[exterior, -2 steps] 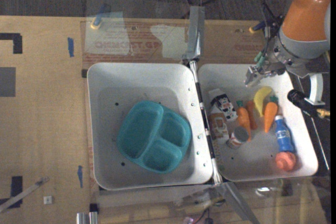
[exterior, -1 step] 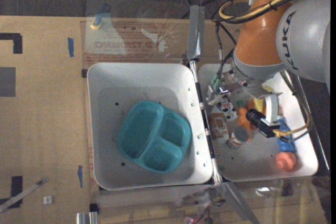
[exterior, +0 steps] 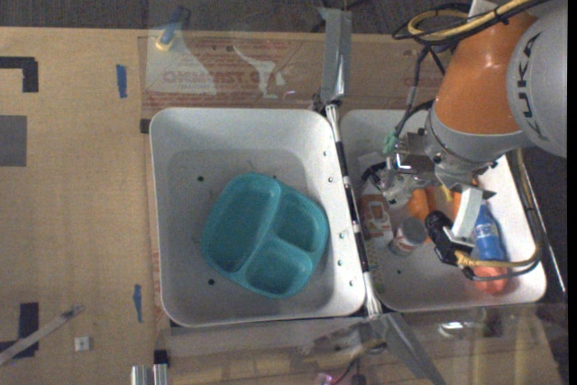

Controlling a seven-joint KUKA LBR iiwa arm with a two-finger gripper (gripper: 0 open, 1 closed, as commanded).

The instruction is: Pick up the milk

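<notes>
Arm: the grey-and-orange arm (exterior: 491, 86) reaches in from the right and hangs low over the right bin (exterior: 534, 284), its wrist bulk covering much of that bin's contents.
Hand: the hand (exterior: 403, 180) sits below the wrist near the bin's left wall; whether it is apart, together or clamped on anything cannot be told.
Milk: likely the small brown-and-white carton (exterior: 376, 216) lying against the right bin's left wall, just beside the hand; its label is too small to read.
Other items: a blue bottle (exterior: 488, 236) and an orange piece (exterior: 489, 278) lie in the same bin, partly hidden by cables.
Left bin: the left bin (exterior: 180, 140) holds a teal divided tray (exterior: 264, 234), well apart from the work.
Surface: the tan surface (exterior: 72, 221) carries both bins.
</notes>
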